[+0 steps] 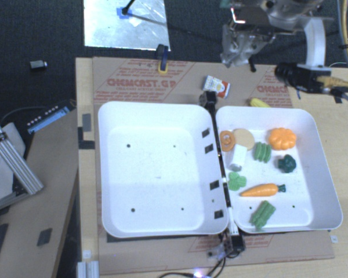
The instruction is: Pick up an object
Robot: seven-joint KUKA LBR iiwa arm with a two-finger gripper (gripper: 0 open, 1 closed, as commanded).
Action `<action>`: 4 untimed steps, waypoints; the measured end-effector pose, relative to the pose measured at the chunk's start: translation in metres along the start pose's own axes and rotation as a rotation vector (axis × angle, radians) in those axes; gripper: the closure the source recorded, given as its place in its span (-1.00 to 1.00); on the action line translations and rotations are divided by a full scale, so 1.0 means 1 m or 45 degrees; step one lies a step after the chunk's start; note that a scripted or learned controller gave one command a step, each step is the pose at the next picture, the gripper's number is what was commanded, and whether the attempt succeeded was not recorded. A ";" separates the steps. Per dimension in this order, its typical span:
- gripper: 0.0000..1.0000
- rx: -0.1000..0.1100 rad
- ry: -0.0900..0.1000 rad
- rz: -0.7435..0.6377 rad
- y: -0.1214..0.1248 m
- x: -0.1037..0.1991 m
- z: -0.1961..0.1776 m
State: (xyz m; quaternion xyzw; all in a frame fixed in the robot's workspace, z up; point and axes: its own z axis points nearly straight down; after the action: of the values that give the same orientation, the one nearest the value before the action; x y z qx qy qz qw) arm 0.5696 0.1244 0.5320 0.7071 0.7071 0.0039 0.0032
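Observation:
The right bin (322,172) holds several toy foods: an orange pumpkin (282,138), a carrot (260,190), a dark green broccoli (287,163), a ridged green piece (262,152), a tan disc (243,136), an orange ring (226,138), a white block (238,156), a light green piece (236,181) and a green vegetable (263,212). My gripper (236,54) hangs high at the top of the camera view, behind the bins and well away from all of them.
The left bin (107,155) lies beside the right one. Behind the bins, a small red and white carton (216,86) and a yellow banana (258,103) lie on the cardboard. A blue and yellow clamp (162,59) stands at the back edge.

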 end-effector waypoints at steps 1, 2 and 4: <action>1.00 0.031 -0.005 -0.009 -0.008 0.083 0.264; 1.00 0.009 0.001 -0.007 0.029 0.111 0.277; 1.00 0.006 0.002 -0.006 0.026 0.110 0.178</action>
State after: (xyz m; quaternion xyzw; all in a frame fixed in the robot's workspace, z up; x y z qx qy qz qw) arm 0.5979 0.2348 0.3548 0.7054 0.7088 0.0027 0.0009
